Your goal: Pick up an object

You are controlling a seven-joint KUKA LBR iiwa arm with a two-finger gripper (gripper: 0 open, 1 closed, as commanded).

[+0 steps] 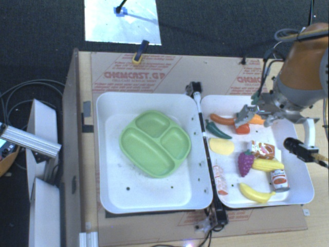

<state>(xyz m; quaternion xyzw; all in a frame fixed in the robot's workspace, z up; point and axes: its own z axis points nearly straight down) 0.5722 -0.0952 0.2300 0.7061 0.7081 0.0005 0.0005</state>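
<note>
The gripper [245,116] hangs low over the far end of the right bin [306,189], right above an orange toy [243,128] beside a carrot [222,120]; whether its fingers are apart or together, I cannot tell. The left bin [110,138] holds a green divided plate [154,143], and purple grapes [245,163] and a banana [256,193] lie nearer.
</note>
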